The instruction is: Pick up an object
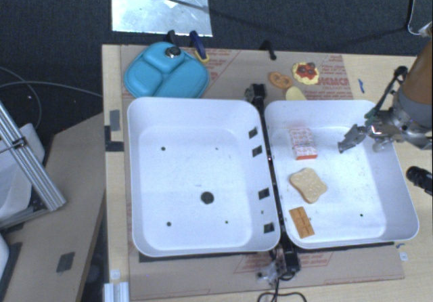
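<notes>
The right bin (392,223) holds three things: a small pink and white box (302,143) near its back left, a slice of toast (308,185) in the middle left, and an orange rectangular cracker (302,221) near the front left. My gripper (365,140) hangs over the right part of this bin, to the right of the box and well apart from it. It is open, and nothing lies between its fingers (350,139).
The left bin (145,158) has a small dark round thing (207,198) on its floor. Behind the bins lie a blue divided plate (166,72) and several small toy foods (306,72). A black clamp (256,93) sits between the bins at the back.
</notes>
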### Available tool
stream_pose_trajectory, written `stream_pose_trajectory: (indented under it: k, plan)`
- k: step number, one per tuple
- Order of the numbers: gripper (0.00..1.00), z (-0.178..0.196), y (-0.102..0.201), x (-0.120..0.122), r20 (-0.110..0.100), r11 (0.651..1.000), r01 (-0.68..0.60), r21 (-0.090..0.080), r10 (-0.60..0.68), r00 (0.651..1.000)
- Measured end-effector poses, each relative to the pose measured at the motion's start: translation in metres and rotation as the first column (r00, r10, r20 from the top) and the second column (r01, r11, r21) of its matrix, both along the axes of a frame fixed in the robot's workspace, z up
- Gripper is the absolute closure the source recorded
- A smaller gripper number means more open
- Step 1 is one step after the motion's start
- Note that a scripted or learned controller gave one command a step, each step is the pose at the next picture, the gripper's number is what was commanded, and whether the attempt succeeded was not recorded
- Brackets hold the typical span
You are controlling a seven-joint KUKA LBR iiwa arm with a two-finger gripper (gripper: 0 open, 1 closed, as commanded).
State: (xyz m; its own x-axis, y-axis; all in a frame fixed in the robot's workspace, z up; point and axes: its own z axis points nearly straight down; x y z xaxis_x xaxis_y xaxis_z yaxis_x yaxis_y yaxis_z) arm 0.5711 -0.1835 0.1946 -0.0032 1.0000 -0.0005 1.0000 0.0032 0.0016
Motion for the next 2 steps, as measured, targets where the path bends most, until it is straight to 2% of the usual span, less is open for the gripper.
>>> stream_pose_trajectory:
  k: [1,2]
  plan:
    - [0.0,-0.103,0.055,-0.061,-0.001,1.0,0.003,0.003,-0.003,1.0]
    - [0.0,-0.104,0.102,-0.014,0.012,1.0,-0.005,-0.002,0.005,1.0]
